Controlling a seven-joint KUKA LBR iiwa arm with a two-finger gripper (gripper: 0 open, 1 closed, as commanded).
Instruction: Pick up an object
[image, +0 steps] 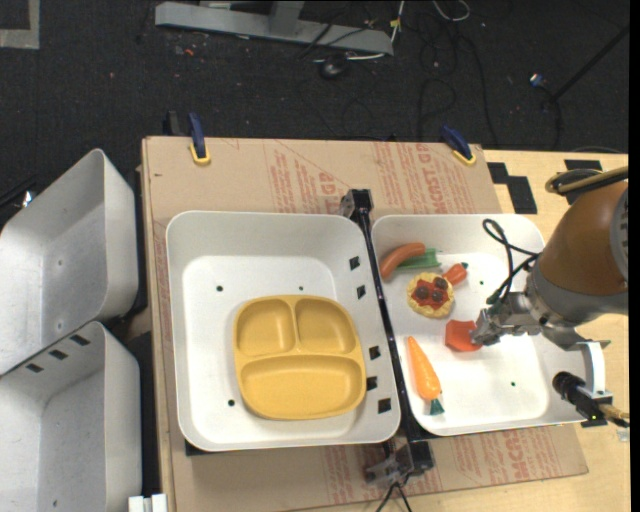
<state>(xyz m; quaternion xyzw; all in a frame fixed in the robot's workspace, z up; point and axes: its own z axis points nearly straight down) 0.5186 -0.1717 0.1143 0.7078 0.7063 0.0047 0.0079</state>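
Right of centre, the gripper (487, 331) touches a red piece (459, 336); whether it's clamped, I cannot tell.

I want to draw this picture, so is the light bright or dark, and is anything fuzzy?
In the camera view, light falls evenly on the two white bins, bright but without hard glare; the yellow tray casts only a soft shadow; the floor behind the bench is dark; the toy carrot looks fairly sharp, while the gripper is small and a bit fuzzy.

Fixed overhead; slanted onto bins (190, 300)
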